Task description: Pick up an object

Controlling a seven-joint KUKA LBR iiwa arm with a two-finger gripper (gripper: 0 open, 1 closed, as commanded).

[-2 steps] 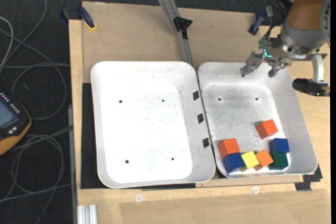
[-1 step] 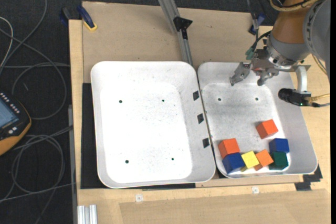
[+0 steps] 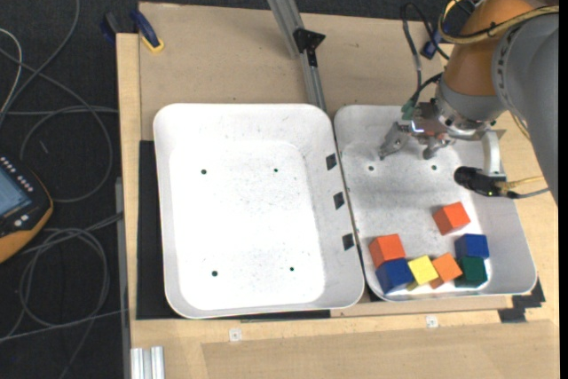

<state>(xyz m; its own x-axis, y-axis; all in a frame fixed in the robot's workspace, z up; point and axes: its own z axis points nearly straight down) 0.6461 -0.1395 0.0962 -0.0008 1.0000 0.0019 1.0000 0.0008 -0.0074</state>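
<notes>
Wooden bench, two white bins, blocks bunched in the right one's near corner.

Taking the right bin (image 3: 355, 191) as landmark: nearest, along its front wall, sit a blue block (image 3: 394, 275), yellow block (image 3: 423, 269), green block (image 3: 474, 272) and orange blocks; a lone orange block (image 3: 452, 217) lies just behind them, apart from the rest. Farther back, over the bin's rear floor, hangs the gripper (image 3: 410, 144), fingers spread and holding nothing. That lone block looks the best target: descend centred, fingers straddling its flat sides.
</notes>
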